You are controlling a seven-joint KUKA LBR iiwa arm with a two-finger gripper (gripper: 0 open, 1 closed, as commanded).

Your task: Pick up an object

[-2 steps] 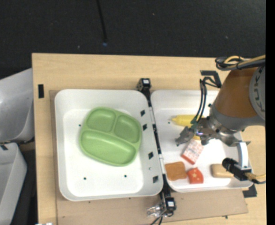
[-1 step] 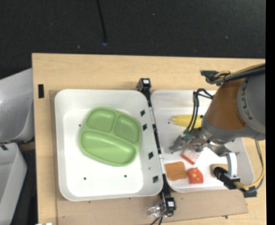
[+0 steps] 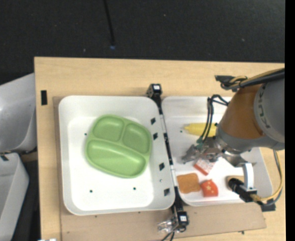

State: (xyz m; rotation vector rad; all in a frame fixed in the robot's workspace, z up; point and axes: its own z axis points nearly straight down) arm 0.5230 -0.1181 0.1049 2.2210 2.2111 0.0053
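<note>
A grasp is put at risk in the crowded right bin [image 3: 187,107], where the gripper [image 3: 203,154] is lowered among close-set items; a small red-and-white object [image 3: 203,165] lies touching or just under the fingertips and could be nudged aside rather than caught; whether the fingers are spread or closed cannot be told, nor whether anything is held; a yellow object [image 3: 196,129] sits nearer the bin's far edge, a brown piece [image 3: 188,183] and a red piece [image 3: 209,188] near its front edge; the arm [image 3: 248,117] is reached in from the right, wrist bent down over the bin's middle; a green divided plate [image 3: 118,145] rests in the left bin [image 3: 69,185]
</note>
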